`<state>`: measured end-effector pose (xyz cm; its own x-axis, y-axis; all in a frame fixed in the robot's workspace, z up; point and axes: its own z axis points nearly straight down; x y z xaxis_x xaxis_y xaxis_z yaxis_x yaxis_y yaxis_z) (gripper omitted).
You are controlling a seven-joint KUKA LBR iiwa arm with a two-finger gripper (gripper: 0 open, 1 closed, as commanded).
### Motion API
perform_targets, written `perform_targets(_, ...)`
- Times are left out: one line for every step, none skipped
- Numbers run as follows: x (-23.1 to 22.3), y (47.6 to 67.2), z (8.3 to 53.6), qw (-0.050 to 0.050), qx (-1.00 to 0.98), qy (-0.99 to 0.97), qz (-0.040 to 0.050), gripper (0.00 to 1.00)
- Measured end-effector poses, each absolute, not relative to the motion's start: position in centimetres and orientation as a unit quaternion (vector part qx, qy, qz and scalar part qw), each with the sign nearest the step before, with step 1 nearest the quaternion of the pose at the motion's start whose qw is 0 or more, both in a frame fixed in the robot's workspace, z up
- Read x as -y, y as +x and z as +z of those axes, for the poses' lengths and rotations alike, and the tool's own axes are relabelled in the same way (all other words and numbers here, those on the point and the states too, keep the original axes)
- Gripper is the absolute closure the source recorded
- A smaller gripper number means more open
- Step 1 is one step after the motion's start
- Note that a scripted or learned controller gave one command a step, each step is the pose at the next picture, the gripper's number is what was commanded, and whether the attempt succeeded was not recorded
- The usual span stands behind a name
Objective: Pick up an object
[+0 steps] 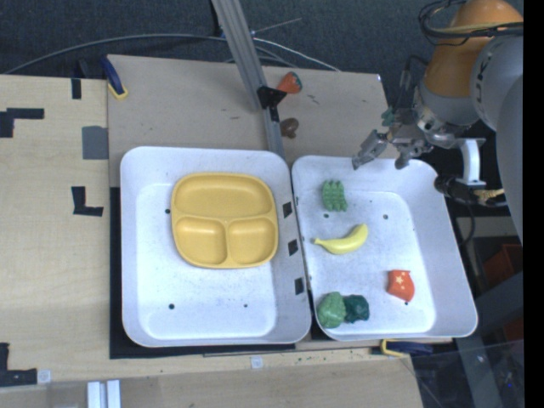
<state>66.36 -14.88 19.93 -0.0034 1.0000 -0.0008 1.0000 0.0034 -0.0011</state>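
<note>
Objects for picking lie in the right bin (442, 228): a green block (333, 195), a yellow banana (343, 240), a red piece (401, 285) and a green lump (342, 309). Beside it, the left bin (144, 245) holds a yellow divided plate (225, 219). Above the right bin's far rim, the tool (378, 155) hangs open, gripping nothing.

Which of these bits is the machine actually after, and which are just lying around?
For the job: claw; banana; green block; red piece; green lump; right bin.

Lying about: yellow tray; left bin; orange clamp.
</note>
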Motion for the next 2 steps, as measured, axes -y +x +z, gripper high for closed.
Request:
perform_targets(14.9,66.3,19.9,0.0,0.708,-0.706,0.001,0.0)
perform_targets(14.8,65.9,15.5,0.001,0.708,-0.706,0.0021,0.0)
